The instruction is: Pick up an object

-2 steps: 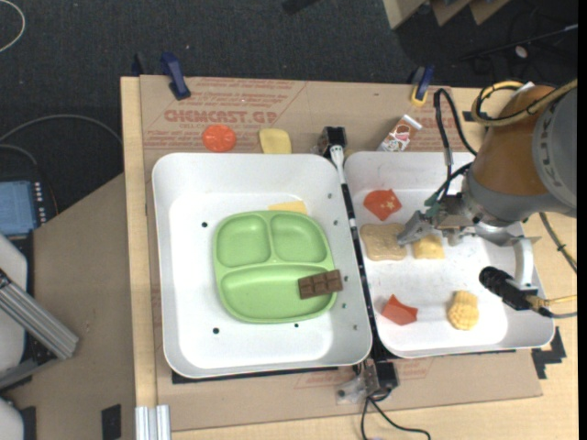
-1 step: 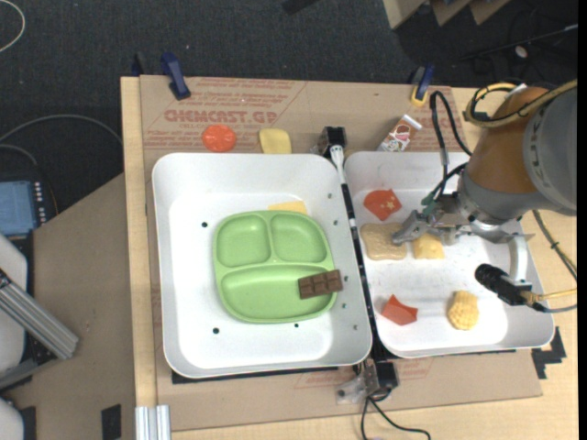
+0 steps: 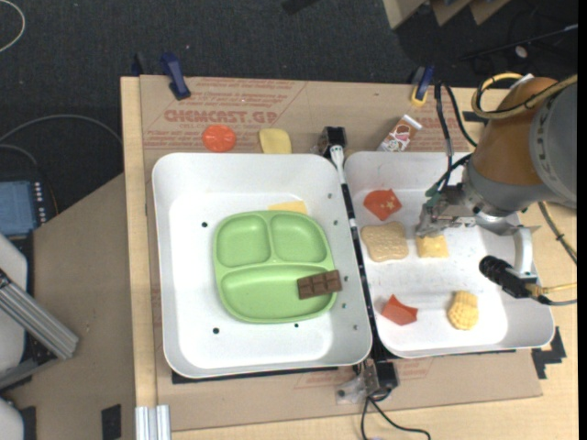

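Nearest to me, at the bottom of the frame, sits the lower rim of the left white bin (image 3: 266,360), and inside it a green divided plate (image 3: 272,266) fills the middle. A brown chocolate bar (image 3: 319,285) lies tilted across the plate's lower right edge, and a pale yellow slice (image 3: 288,207) peeks out from behind the plate's top.

Just to the right, touching along the middle seam, is the right white bin (image 3: 514,333). In its lower part a red wedge (image 3: 399,311) lies near the left, with a yellow corn cob (image 3: 463,310) further right. Higher up, a tan cracker (image 3: 384,243) lies beside a small yellow cheese cube (image 3: 433,247), and a red piece (image 3: 382,203) sits above them.

From the right side of the frame the grey arm (image 3: 550,154) with its orange band reaches in, and its hand (image 3: 438,220) hangs directly over the cheese cube, very close above it. From where I stand I cannot tell whether the hand is released or clenched, nor whether it touches the cube.

At the top of the frame, on the brown tabletop (image 3: 220,104) behind the bins, lie an orange round piece (image 3: 219,138), a yellow block (image 3: 274,141) and a small red-and-white carton (image 3: 400,136).
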`<control>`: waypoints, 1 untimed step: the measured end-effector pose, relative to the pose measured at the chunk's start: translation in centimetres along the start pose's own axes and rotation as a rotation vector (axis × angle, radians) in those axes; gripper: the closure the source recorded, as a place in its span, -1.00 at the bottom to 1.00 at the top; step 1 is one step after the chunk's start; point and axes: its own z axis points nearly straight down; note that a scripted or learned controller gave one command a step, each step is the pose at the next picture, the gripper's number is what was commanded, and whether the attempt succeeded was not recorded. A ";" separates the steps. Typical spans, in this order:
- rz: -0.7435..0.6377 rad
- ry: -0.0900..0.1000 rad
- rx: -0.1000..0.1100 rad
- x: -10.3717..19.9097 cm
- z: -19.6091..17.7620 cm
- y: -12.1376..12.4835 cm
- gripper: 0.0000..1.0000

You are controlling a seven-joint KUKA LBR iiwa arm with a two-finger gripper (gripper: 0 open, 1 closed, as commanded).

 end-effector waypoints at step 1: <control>0.001 0.001 0.008 0.0 0.4 -0.3 -1.00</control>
